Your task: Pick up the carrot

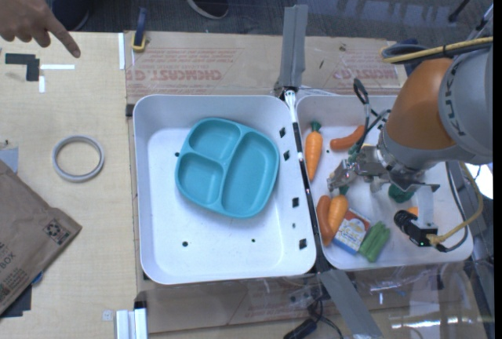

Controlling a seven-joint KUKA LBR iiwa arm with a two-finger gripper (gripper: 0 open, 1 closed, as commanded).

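Two carrots lie in the right bin (447,247). One carrot (313,152) with a green top lies lengthwise along the bin's left wall. A second carrot (332,213) lies lower down, next to a small colourful box (351,232). My gripper (345,174) hangs low inside the right bin, just above the second carrot and to the right of the first. Nothing shows between its tips. The orange-banded wrist (423,114) hides the middle of the bin behind it.
An orange sausage-shaped item (347,140) lies at the back of the right bin and a green item (376,242) at its front. The left bin (157,196) holds a blue divided plate (227,166). A person's hand (31,12) points at the far left, near a tape ring (78,158).
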